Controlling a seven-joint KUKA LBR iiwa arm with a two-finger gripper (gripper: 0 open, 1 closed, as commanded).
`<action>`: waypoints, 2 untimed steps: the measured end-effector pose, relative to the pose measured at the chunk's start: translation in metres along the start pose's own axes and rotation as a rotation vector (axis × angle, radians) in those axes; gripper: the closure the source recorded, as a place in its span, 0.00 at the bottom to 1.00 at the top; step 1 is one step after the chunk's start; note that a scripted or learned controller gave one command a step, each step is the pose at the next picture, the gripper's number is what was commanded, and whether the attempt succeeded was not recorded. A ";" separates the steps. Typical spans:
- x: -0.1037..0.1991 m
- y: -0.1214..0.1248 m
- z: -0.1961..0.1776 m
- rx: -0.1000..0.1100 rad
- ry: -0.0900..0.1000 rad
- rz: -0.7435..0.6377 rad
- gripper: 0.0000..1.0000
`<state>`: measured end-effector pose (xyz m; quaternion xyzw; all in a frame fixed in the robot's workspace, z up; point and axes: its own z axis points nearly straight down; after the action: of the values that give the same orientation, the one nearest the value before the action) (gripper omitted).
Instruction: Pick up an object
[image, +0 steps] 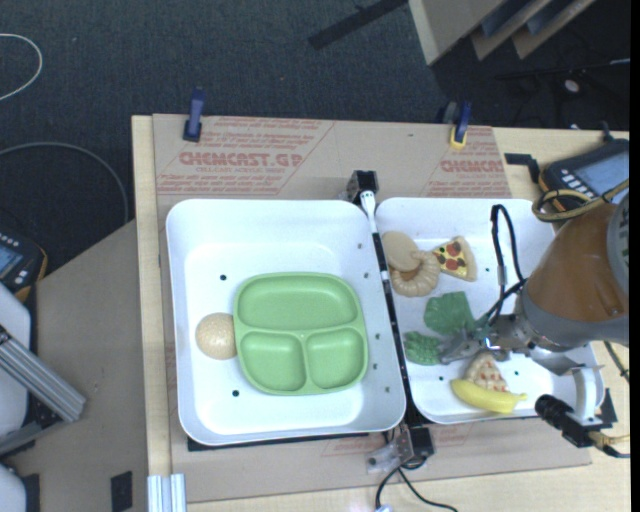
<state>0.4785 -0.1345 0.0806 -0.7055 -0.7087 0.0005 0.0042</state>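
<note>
The table (150, 300) carried two shallow white bins side by side. The left bin (190, 250) held a green divided tray (300, 332) with three compartments, lying flat near the bin's centre. A round beige ball (215, 336) rested against the tray's left edge, touching it.

The right bin (430, 210) held the remaining objects. A tan toy croissant-like piece (408, 265) lay near the bin's upper left corner, with a toy pizza slice (454, 257) just beside it to the right. Below these lay a green leafy toy (445, 315), and a smaller green piece (421, 348) sat near the bin's left wall. A second pizza slice (489, 374) lay just above a yellow banana (486, 397), which rested near the bin's front edge.

The arm (580, 275) reached in from the right over the right bin. The claw (466, 345) was positioned low between the green leafy toy and the second pizza slice; whether its fingers were spread or pressed together could not be told
</note>
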 end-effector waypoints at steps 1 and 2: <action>-0.004 0.001 -0.014 -0.008 -0.006 0.005 1.00; 0.012 0.002 -0.142 -0.020 -0.008 0.001 1.00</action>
<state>0.4815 -0.1235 0.2231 -0.7058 -0.7084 -0.0037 -0.0056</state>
